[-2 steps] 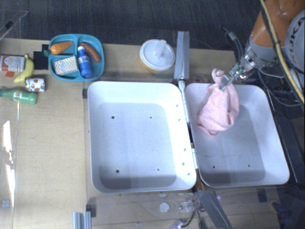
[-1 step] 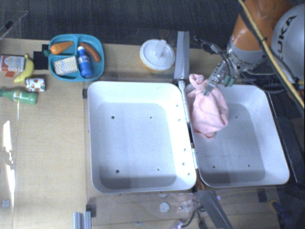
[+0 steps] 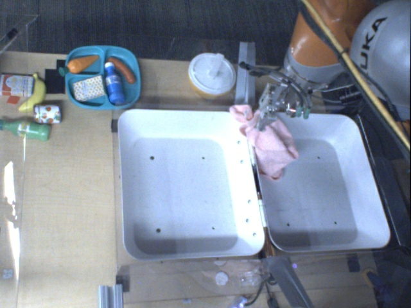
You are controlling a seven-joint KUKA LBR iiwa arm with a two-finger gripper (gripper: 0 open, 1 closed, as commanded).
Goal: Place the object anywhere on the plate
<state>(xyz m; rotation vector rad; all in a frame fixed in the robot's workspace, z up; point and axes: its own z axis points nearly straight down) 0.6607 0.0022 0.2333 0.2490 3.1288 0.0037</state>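
The claw (image 3: 264,115), a bare-metal two-finger assembly of thin rods and brackets under the arm's (image 3: 327,24) glossy orange band and smooth grey shell, hangs over the upper left corner of the right bin (image 3: 359,172), and its fingers are clamped on the top of a pink cloth (image 3: 273,147). The cloth is soft and matte, bunched into a crumpled knot at the fingertips, then falling below the claw in a loose, rumpled fold that widens and ends in a blunt rounded corner over the bin's floor, close beside the seam between the two bins. A small lobe of the fabric pokes out to the claw's left, over the rim. Both bins are shallow white trays of smooth hard plastic with rounded corners and a few small dark dots on their floors; the left bin (image 3: 135,191) lies to the left of and below the claw. Up and to the left of the claw, on the pale wooden bench (image 3: 64,204), sits a round white lidded container (image 3: 212,74) with a yellowish rim. Far to the claw's left lies a teal divided plate (image 3: 131,92), glossy and rounded, holding toy food, with a few more small toys just beyond it.
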